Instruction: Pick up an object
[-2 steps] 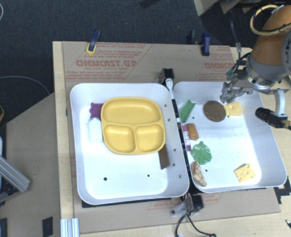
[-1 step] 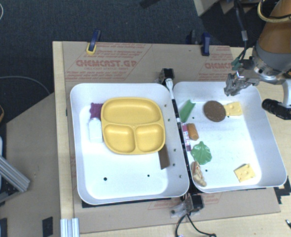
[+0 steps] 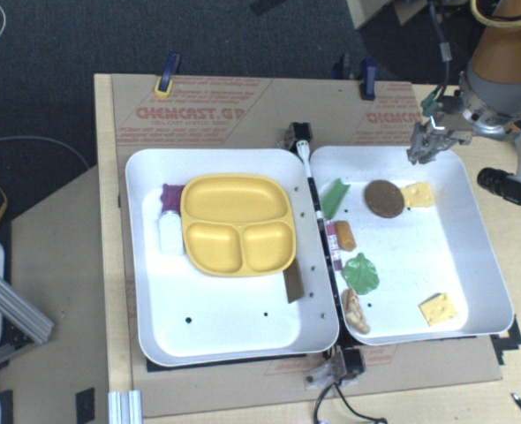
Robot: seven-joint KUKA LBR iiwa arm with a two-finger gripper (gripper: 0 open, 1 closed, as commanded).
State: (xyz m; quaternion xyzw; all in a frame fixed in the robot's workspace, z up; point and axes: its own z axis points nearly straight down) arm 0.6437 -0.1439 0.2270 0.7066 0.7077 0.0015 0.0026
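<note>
Over right bin's far edge, gripper hovers; can't tell its state, nothing visibly held. Approach step. Nearest targets: yellow block, brown disc just below it. Next move needs descent centred on one.

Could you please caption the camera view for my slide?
Claw above the right bin's far edge, near a brown disc; yellow tray in left bin.
</note>
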